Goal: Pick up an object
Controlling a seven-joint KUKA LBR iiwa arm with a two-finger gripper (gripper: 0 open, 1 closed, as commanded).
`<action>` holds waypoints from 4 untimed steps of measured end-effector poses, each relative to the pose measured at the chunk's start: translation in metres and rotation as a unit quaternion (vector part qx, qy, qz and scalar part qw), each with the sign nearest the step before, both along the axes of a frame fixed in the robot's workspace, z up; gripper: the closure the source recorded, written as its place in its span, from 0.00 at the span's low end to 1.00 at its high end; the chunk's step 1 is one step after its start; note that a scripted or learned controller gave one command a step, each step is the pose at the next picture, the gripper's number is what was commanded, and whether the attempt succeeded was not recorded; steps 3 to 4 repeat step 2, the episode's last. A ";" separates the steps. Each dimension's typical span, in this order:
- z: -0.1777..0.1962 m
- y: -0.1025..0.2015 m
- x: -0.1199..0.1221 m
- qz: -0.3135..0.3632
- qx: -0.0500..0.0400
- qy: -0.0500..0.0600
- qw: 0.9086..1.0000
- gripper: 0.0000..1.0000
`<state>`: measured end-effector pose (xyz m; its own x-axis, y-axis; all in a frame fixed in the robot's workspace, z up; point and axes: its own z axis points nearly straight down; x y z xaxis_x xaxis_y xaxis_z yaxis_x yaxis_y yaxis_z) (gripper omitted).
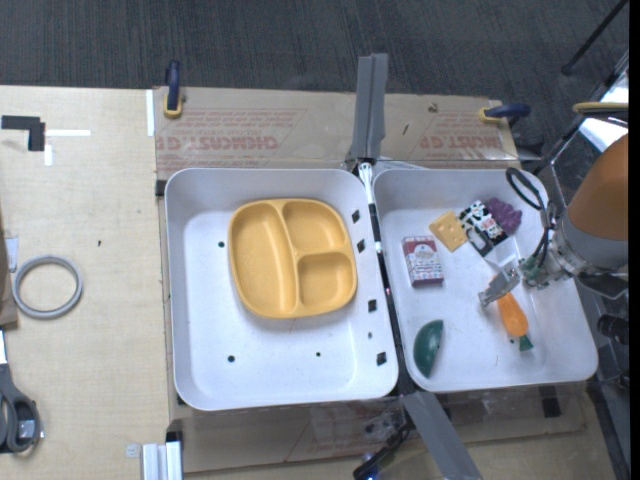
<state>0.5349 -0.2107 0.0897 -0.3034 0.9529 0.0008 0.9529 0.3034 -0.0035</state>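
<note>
We list two white bins side by side. The left bin (190, 298) holds a yellow divided plate (292, 257) with three compartments. The right bin (470, 368) holds a small red carton (424, 261), a yellow wedge (449, 232), a black-and-white item (482, 225) touching a purple one (504, 213), a dark green rounded piece (428, 347) near the front wall, and an orange carrot-shaped toy (514, 319) with a green tip, lying toward the bin's right side.

The gripper (499, 288) sits just above the carrot's upper end; we cannot tell how its jaws stand, nor whether it touches the toy. The arm (600, 208) is cut off at the edge. The black-and-white item is too small to identify.
</note>
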 end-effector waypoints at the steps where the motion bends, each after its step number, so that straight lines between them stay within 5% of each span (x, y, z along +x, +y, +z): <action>1: 0.007 0.001 0.000 0.002 0.000 0.001 1.000 1.00; 2: 0.144 0.080 0.026 -0.021 -0.001 0.000 1.000 1.00; 4: 0.144 0.080 0.026 -0.021 -0.001 0.000 1.000 1.00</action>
